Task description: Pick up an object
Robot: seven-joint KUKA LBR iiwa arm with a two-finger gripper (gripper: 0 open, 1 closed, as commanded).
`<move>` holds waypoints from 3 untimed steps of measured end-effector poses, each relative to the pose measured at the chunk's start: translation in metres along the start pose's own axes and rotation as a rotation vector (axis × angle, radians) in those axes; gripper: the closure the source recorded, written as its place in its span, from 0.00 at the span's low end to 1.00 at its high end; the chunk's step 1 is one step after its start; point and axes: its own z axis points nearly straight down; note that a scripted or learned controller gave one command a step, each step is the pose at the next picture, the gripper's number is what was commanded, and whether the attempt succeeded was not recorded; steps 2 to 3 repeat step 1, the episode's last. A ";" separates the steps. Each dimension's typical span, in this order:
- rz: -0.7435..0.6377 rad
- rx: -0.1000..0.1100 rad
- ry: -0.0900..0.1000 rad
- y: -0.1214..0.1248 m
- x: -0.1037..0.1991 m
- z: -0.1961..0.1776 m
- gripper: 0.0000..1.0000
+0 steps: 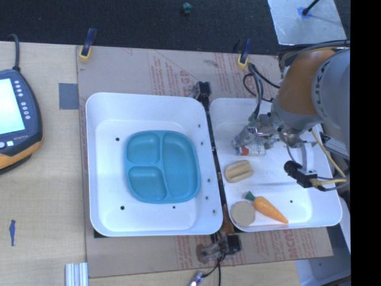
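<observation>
Overhead view: left bin (101,159) holding a blue divided plate (161,165); right bin (315,210) with a tan bread roll (239,171), toy carrot (269,208) and round disc (242,213); gripper (250,140) lowered above the roll

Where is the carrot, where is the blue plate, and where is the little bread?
carrot (269,208), camera view, middle of its orange body.
blue plate (180,177), camera view, bare floor of its right compartment.
little bread (239,171), camera view, middle of its tan top.
</observation>
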 end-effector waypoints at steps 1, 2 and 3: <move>0.002 -0.001 0.006 0.026 0.080 -0.091 1.00; 0.002 -0.001 0.006 0.026 0.080 -0.091 1.00; 0.002 -0.001 0.006 0.026 0.080 -0.091 1.00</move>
